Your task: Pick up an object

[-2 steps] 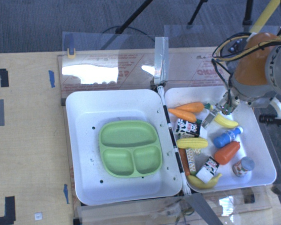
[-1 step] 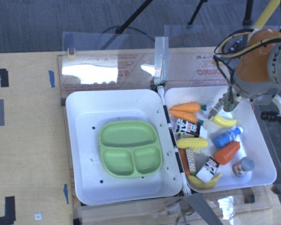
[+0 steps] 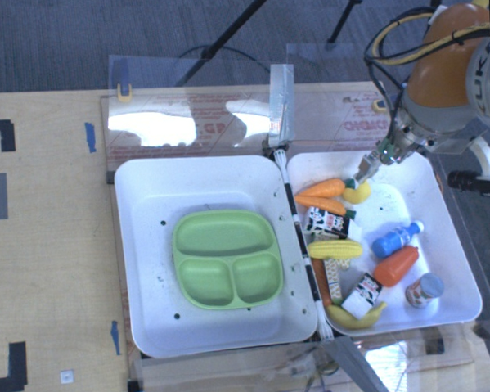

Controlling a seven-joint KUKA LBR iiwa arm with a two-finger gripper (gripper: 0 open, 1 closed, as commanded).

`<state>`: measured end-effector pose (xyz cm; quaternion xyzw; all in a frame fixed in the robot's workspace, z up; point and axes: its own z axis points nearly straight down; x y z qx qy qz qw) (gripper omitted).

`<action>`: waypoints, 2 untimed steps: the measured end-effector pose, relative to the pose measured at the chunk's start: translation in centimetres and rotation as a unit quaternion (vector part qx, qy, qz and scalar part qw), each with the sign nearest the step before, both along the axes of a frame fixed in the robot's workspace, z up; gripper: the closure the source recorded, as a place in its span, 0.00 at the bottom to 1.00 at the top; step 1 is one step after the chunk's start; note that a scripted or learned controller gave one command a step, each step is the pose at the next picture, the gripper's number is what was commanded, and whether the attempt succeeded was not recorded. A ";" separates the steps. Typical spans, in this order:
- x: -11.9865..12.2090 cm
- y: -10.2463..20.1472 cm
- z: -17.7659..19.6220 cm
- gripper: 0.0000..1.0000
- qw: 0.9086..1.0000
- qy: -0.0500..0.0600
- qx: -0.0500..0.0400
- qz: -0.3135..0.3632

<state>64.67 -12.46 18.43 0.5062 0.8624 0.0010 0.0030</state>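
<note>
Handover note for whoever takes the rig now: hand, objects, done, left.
Hand: low over the right bin's far end, right by the carrot and small yellow piece; nothing visibly held.
Objects: all in the right bin, including corn, blue bottle, banana. Left bin holds the green divided plate.
Done: no pick.
Left: grasp and lift one object.

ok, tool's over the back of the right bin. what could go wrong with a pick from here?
1. The tool hangs right by the carrot and a small yellow item, which touch; closing there may catch both or nudge one away.
2. The right bin is crowded: corn cob, blue bottle and others lie close, so a grasp may slip.
3. It is close to the bin's back wall, so a descent could clip it.
</note>
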 end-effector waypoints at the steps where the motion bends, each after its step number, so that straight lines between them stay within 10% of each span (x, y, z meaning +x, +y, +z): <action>1: -8.3 -4.4 -1.4 1.00 0.974 0.003 0.000 0.225; 2: -8.3 -4.4 -1.4 0.00 0.974 0.003 0.000 0.225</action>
